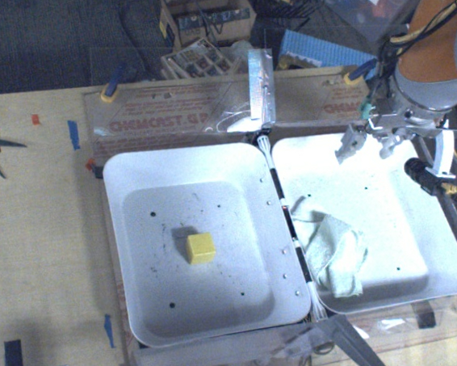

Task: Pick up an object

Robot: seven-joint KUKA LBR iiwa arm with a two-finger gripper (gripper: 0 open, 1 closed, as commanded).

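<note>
A small yellow block (pixel 201 247) lies near the middle of the left bin (pixel 132 188). A crumpled white cloth (pixel 331 248) rests against the left wall of the right bin (pixel 433 278), draped a little over the divider. My gripper (pixel 368 145) hangs above the back edge of the right bin, well up and to the right of the cloth and far from the block. Its two grey fingers (pixel 348 146) stand apart with nothing between them.
A clear plastic panel (pixel 204 107) and a metal bracket (pixel 260 85) stand behind the bins. Cables and a black connector (pixel 422 174) hang off the arm at the right bin's right edge. Boxes and clutter lie beyond the bench.
</note>
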